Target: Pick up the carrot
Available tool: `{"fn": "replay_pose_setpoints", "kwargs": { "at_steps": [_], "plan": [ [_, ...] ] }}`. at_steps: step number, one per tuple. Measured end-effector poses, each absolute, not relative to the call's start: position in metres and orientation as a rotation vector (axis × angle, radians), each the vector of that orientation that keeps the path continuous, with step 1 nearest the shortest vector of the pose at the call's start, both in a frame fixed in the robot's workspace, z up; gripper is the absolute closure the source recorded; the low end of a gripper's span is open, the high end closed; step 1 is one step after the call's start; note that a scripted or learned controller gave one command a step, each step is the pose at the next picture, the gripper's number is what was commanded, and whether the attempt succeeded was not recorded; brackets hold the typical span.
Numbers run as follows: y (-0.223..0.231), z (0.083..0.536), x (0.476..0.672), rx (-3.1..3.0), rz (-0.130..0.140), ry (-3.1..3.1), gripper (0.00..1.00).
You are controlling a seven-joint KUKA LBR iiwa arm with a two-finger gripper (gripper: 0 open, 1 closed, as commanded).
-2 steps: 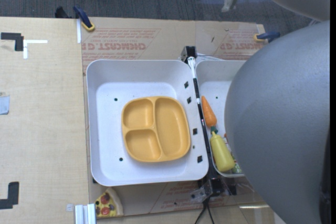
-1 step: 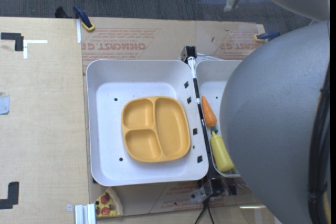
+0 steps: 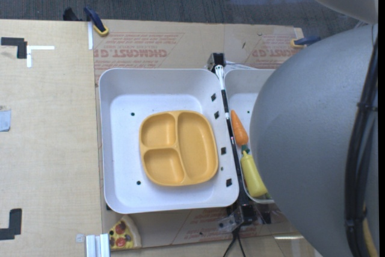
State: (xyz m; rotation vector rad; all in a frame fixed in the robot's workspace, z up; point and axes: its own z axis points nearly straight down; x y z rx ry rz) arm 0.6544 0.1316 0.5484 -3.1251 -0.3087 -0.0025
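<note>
An orange carrot point(image 3: 239, 128) lies touching a yellow vegetable point(image 3: 252, 176) by the right bin's wall point(image 3: 226, 106), risking a wrong grab; the claw's state cannot be told.

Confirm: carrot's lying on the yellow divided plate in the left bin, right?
Not right. The carrot lies in the right bin, against its left wall, next to a yellow thing. The yellow divided plate is in the left bin, per the camera view.

Orange carrot point(image 3: 239, 127), yellow divided plate point(image 3: 178, 147), white bins point(image 3: 114, 129), grey arm point(image 3: 319, 147), tan cardboard point(image 3: 156, 45)
</note>
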Motion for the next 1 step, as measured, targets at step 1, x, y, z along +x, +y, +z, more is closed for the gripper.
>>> {"fn": "replay_pose_setpoints", "kwargs": {
  "at_steps": [1],
  "plan": [
    [0.1311,0.5491,0.6543,-3.125,-0.004,-0.307,0.00]
  ]
}}
